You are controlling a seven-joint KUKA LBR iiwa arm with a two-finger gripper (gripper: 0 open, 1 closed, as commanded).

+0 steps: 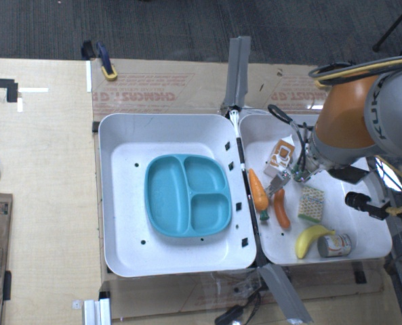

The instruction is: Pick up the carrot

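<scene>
The carrot is orange and lies lengthwise along the left wall of the right bin, with a dark green end toward the front. My gripper hangs just right of the carrot's middle, between it and a shorter red-orange vegetable. It reaches in from the grey arm with the orange band. Nothing is visibly held in it.
The right bin also holds a banana, a small can, a speckled sponge and a small orange-and-white packet. A teal divided plate lies in the left bin.
</scene>
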